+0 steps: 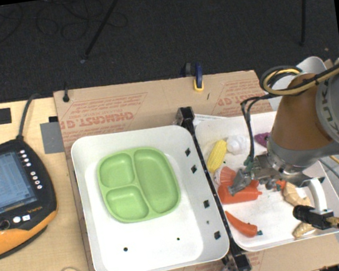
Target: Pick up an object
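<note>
Claw is low in the right bin, right over the orange-red piece. How far it's parted I cannot tell, nor any grip. That piece sits just below-left of the tips, long axis running left-right; yellow corn lies up-left.
</note>
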You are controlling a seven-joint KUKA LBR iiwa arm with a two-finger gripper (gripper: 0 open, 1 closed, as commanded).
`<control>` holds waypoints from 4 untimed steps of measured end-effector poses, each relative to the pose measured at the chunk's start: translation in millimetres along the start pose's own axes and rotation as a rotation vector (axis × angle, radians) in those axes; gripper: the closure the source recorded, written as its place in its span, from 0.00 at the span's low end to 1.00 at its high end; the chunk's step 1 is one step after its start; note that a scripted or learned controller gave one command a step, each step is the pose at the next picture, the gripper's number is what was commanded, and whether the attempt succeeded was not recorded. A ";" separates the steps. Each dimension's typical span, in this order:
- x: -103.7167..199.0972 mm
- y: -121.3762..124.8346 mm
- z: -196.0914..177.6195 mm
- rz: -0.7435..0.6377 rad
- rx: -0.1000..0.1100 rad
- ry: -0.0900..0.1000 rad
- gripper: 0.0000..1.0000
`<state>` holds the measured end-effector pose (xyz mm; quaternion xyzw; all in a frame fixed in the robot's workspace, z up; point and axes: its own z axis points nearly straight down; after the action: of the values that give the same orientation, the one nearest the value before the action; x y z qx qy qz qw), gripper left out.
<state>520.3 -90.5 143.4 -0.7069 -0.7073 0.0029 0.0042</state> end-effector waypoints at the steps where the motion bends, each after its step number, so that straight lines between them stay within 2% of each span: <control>1: 0.1 6.2 27.4 -0.001 -0.025 0.001 0.00; 2: -3.8 6.4 17.6 0.013 -0.025 0.000 1.00; 3: 1.0 -1.6 -37.9 0.001 -0.011 -0.002 1.00; 4: -0.2 -1.4 -86.9 0.001 -0.012 -0.002 1.00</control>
<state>519.8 -90.9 230.3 -0.7074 -0.7068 -0.0007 -0.0007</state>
